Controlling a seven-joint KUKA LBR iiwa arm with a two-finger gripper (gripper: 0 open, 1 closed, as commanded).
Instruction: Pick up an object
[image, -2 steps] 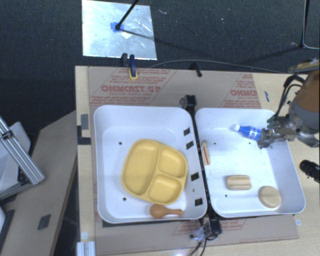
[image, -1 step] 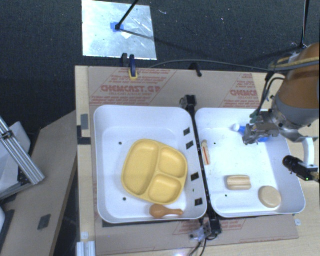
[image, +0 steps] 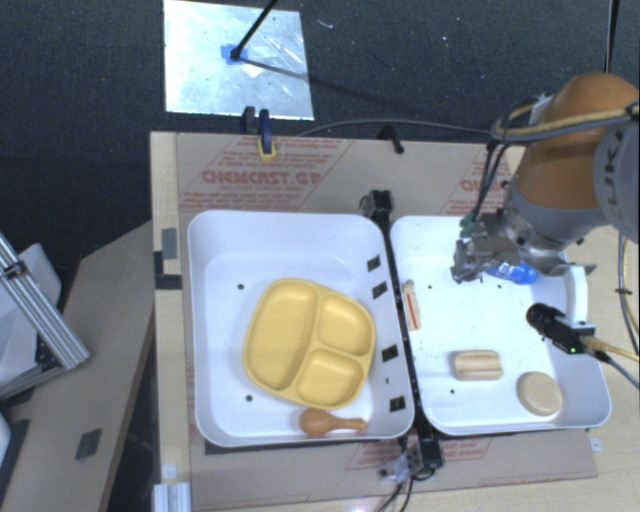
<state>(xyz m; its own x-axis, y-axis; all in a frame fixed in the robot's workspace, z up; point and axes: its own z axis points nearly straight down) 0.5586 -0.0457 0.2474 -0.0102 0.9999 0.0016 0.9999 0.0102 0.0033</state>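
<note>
My gripper (image: 468, 264) hangs over the far part of the right bin (image: 440, 235), pointing down near its floor. A small blue thing (image: 518, 272) shows just to the right of it, partly hidden under the wrist; whether it is held cannot be made out. Nearer the front of that bin lie a tan bread-like block (image: 475, 365) and a round beige disc (image: 540, 393). A thin orange and white stick (image: 410, 305) lies along the bin's left wall.
The left bin (image: 215, 300) holds a yellow divided plate (image: 308, 343) and a brown drumstick-shaped piece (image: 328, 422) by its front wall. A black divider with clips (image: 392, 310) runs between the bins.
</note>
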